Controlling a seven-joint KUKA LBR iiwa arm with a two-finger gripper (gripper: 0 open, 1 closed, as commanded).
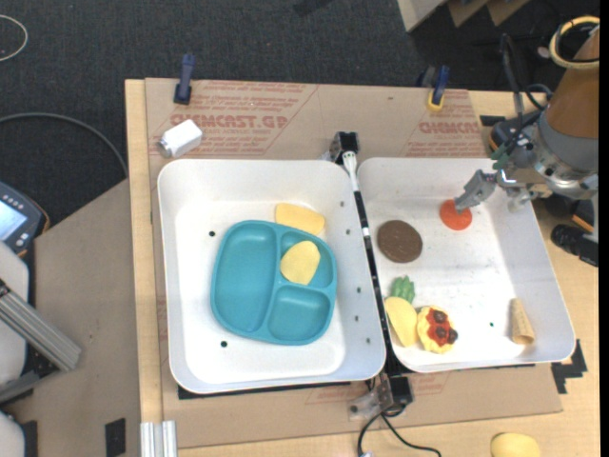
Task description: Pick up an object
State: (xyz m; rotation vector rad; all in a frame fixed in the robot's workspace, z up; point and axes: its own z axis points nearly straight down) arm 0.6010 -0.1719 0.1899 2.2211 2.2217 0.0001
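In the right bin (533,255) lie a small red-orange round piece (457,216), a brown round cookie (401,241), a yellow and green corn-like piece (402,314), a pizza slice (439,328) and a tan cone (520,322). My gripper (495,193) hangs over the far part of that bin, open. One grey finger (473,190) slants down to the red-orange piece, with its tip right at the piece's upper edge. Nothing sits between the fingers.
The left bin (190,274) holds a teal divided plate (249,284) with a yellow piece (300,262) in one compartment, and a yellow wedge (301,219) behind it. A black divider (360,217) runs between the bins. A white block (181,138) lies on the cardboard at the far left.
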